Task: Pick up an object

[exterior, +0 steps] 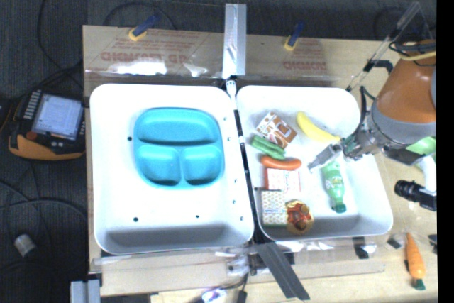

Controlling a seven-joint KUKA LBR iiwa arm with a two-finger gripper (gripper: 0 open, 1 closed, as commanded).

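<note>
Nearest in the right bin [369,220] lie a red-yellow packet [299,216], then a green bottle [333,186], a sausage [281,162] and a banana [314,127]. Fingers [328,155] hover just above the bottle, slightly apart, gripping nothing.

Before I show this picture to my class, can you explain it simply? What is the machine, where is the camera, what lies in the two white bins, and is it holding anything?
The machine is a grey and orange robot arm reaching in from the right. One fixed camera looks down on it at a slant. Its gripper hangs over the right bin, just above a green bottle. That bin also has a banana, a sausage and small packets. The left bin holds a blue divided tray. I cannot see anything held.
</note>
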